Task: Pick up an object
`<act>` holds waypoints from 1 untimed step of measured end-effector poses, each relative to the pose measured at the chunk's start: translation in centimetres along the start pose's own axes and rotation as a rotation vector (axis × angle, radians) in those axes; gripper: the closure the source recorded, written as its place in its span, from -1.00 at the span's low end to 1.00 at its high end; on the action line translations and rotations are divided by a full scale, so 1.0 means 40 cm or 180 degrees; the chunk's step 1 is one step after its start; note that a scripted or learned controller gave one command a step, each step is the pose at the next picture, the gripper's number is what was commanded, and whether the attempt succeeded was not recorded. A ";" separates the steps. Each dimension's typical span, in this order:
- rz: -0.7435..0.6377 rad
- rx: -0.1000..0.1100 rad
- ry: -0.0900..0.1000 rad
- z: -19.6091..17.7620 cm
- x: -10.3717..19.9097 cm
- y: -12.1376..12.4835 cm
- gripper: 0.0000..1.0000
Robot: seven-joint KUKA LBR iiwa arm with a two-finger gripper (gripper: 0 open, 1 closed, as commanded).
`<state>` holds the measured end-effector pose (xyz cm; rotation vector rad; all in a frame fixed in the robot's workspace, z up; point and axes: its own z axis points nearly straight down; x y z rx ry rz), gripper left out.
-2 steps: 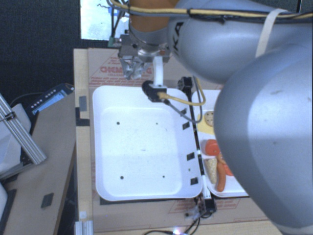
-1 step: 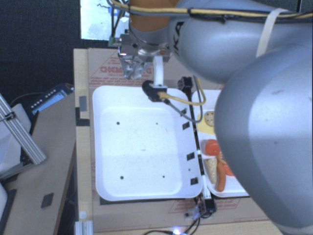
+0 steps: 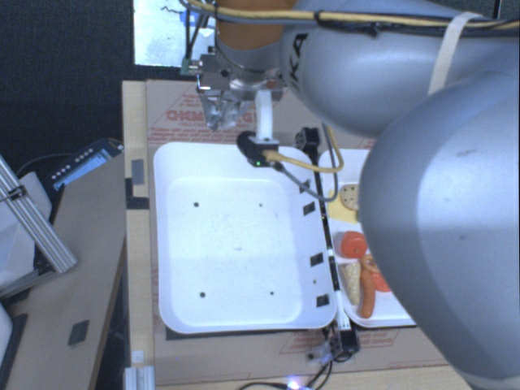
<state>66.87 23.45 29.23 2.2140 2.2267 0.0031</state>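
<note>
Gripper [image 3: 221, 114] high at the far side, poised over the cardboard worktop [image 3: 175, 114] just beyond the far rim of the left bin [image 3: 236, 246]. Nothing seen in its grasp; whether open or closed, cannot tell from this slant.

Grey arm [image 3: 455, 218] sweeping in from the right, bulking large across the near corner and covering much of the right bin [image 3: 382, 322]. Orange band [image 3: 244, 6] right above the wrist, with yellow cables looped across it.

Pickable things all in the right bin, along its left side:
- red round piece [image 3: 353, 244], partly tucked under the arm
- orange-red stick [image 3: 367, 295] lying lengthwise toward the near rim
- pale wedge [image 3: 351, 281] touching the stick's left side
- yellow piece [image 3: 345, 212] farther back, beside the dividing rims

Black device [image 3: 256, 149] with a small green light at the left bin's far rim, below a white post [image 3: 264, 116] just beside the gripper.
</note>
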 end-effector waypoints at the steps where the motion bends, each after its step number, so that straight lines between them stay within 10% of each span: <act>1: -0.0001 0.0001 0.0000 -0.017 0.000 0.000 1.00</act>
